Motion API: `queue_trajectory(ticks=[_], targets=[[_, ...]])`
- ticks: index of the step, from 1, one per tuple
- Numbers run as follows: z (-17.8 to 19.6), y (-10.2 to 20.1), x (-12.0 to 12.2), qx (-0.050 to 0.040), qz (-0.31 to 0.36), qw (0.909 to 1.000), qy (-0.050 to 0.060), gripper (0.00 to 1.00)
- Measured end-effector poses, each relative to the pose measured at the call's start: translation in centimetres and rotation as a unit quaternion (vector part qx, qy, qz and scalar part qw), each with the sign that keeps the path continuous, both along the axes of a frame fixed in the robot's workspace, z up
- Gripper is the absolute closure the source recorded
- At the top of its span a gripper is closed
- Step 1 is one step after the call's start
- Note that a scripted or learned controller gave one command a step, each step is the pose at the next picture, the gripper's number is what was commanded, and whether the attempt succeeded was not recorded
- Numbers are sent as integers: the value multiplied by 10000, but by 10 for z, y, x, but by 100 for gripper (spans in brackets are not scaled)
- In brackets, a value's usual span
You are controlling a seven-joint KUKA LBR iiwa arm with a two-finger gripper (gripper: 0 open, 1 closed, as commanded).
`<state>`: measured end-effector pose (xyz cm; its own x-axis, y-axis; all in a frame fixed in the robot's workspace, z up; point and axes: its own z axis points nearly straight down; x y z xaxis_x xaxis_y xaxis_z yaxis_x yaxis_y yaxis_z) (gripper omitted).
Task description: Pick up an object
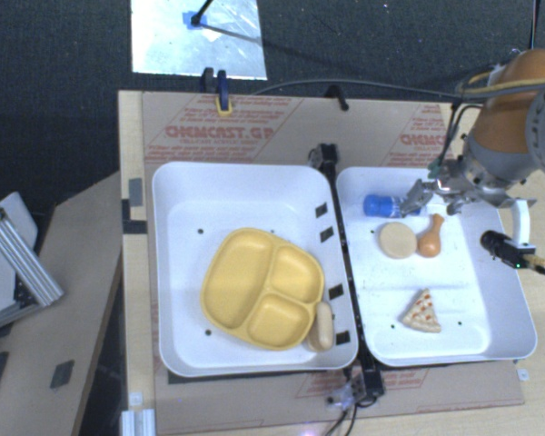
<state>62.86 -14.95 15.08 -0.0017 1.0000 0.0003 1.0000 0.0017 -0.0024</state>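
The right bin (504, 321) holds a blue cylinder (379, 205) at its far left, a round beige disc (398, 241), a brown drumstick-shaped toy (430, 237) and a pizza slice (421, 312). My gripper (433, 202) hangs over the far part of this bin, just above the drumstick and right of the blue cylinder. Its fingers are spread open with nothing between them. One fingertip (412, 199) points toward the blue cylinder, close to it.
The left bin (177, 243) carries a yellow divided plate (262, 287) with a beige bread roll (322, 325) against its right edge. A black divider (341, 271) runs between the bins. A black fitting (501, 245) sits at the right bin's right side.
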Motion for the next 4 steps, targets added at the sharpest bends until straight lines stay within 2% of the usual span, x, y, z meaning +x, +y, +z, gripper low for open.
queue_trajectory(ticks=[1,2,3,4], targets=[[-57,0,9,-2,16,10000,-9,0],[-65,1,10,-6,18,10000,-24,0],[-54,1,11,-10,29,10000,-42,100],[11,-1,16,-9,14,10000,-45,100]])
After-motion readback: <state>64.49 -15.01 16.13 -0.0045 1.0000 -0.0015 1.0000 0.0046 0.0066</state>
